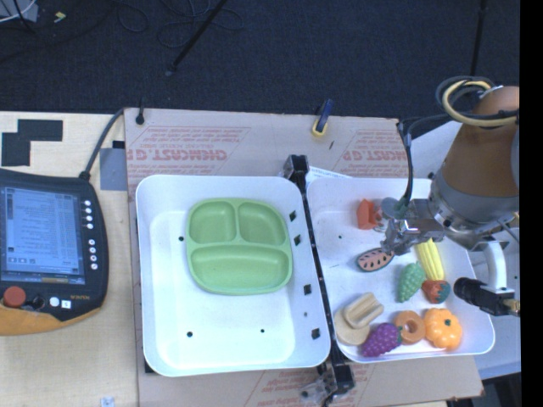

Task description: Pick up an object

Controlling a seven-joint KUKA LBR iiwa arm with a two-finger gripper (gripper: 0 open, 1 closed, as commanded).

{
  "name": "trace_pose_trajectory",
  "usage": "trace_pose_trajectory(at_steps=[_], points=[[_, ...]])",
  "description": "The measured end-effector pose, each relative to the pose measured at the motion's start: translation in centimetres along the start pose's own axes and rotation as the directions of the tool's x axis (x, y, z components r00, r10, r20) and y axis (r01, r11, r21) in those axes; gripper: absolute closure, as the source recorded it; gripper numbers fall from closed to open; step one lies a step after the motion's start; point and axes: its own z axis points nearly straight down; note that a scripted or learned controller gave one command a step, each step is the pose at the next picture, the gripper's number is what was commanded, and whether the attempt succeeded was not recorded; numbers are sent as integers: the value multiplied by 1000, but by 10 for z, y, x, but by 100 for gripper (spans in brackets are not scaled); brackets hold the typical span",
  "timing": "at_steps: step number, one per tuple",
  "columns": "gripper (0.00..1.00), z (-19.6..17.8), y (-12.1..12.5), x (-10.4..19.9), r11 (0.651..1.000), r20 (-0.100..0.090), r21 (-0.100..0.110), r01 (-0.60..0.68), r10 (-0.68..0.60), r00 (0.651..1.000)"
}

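Several toy foods lie in the right bin (339,219). Among them are an orange-red piece (366,214), a watermelon slice (374,259), a yellow corn cob (430,259), a green bunch (411,282) and a red strawberry (437,291). Nearer the front edge are a tan bread piece (361,312), purple grapes (383,339), a donut (410,326) and an orange pumpkin (442,327). My gripper (395,236) hangs low over this bin, just above and right of the watermelon slice and left of the corn. I see nothing held in it.
A green divided plate (238,246) rests in the left bin (157,312). A black divider (307,253) runs between the bins. A teach pendant (47,244) lies on the bench at far left. The arm's grey body (479,176) covers the right bin's far right corner.
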Motion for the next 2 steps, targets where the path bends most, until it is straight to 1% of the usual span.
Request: trace_pose_trajectory(at_steps=[2], points=[[100, 18, 61, 89, 1000, -2, 3, 4, -4, 1000]])
